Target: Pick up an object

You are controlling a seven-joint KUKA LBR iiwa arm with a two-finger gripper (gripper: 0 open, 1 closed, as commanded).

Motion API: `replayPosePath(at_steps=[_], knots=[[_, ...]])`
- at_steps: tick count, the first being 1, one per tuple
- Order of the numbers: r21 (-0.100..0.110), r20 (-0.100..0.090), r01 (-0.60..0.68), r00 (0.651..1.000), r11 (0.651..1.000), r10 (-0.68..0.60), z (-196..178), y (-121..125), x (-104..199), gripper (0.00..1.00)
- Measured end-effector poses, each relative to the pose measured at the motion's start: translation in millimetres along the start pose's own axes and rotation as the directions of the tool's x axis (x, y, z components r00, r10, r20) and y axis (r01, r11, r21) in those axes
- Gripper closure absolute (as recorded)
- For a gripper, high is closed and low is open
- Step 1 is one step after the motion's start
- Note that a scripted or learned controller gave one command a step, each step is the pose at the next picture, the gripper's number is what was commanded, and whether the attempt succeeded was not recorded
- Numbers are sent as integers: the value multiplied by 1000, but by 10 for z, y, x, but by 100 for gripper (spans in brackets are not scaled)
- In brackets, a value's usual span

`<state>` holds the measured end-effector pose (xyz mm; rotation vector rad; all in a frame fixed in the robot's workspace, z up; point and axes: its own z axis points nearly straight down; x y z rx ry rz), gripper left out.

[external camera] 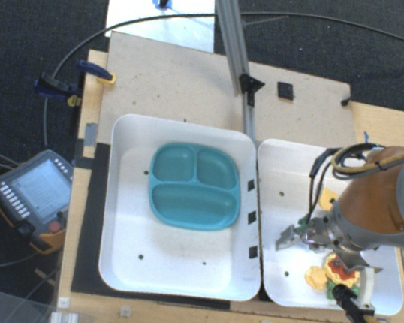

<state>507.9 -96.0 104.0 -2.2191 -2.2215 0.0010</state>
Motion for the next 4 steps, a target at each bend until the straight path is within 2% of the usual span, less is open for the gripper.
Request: replayPosePath(at_steps=[1,2,3,4], knots=[[-4,0,0,1000,1000,0,164,18,-7,0],[-13,-1,1,1000,1000,-1,38,50,5,100],[-5,1,3,1000,1000,-3,-572,13,-33,100],[-6,2,4,1000,1000,-4,-1094,24,-34,100]])
